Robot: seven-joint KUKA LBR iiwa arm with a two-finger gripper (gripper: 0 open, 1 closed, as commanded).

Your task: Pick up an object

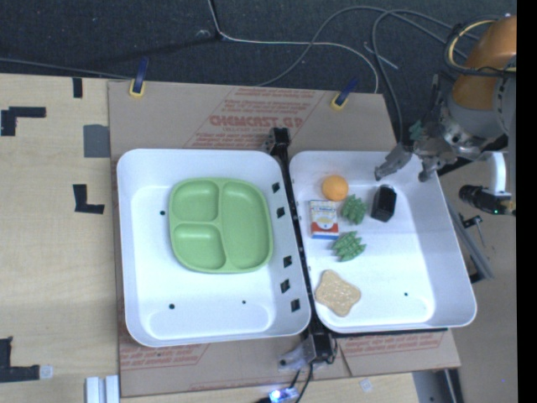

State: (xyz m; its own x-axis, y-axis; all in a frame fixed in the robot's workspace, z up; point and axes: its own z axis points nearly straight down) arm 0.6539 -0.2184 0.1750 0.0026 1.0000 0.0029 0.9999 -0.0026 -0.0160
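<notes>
Counter: two white bins, green tray [221, 225] in the left one. Your claw [409, 164] hangs over the right bin's [419, 259] far edge, fingers apart, nothing between them. Black block [383, 203] lies just below it; nothing lifted yet.

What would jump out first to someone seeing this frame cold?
Probably the green divided plate, lying alone in the left bin. Next, the cluster of small items in the right bin: an orange ball, a small carton, two green leafy pieces, a black block and a tan biscuit-like piece. The gripper hangs over that bin's far right corner, holding nothing.
</notes>
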